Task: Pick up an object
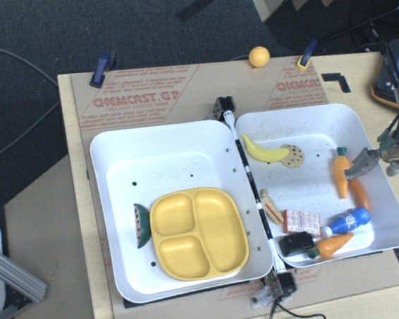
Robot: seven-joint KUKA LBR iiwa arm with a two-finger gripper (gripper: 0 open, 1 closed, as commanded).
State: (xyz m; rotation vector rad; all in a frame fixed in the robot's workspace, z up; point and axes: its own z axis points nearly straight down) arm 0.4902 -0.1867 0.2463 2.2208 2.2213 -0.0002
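An orange carrot (340,175) lies near the right wall of the right bin (301,115), roughly upright in the view, its green top pointing toward the far side. A second, redder carrot-like piece (360,194) lies just beside it, lower and slightly to the right, touching or nearly touching it. The claw (367,160) sits at the bin's right rim, just to the right of the first carrot's upper half, its grey tip close to the carrot; whether it touches cannot be told, and nothing is seen between its fingers. Whether the fingers stand apart or together cannot be told from this angle.

Farther along the same bin, a blue bottle (348,221) lies on its side near the lower right corner, with another orange carrot (332,245) just below it and a black block (296,243) to its left. A small red-and-white packet (301,219) rests above the block. Near the far wall of the bin lie a yellow banana (265,152) and a round cookie (294,156), touching each other.

The left bin (114,157) carries a yellow divided plate (197,232) with a watermelon slice (142,224) at its left edge. Both bins rest on the worktop (157,92), where a small orange ball (259,57) sits near the far edge.
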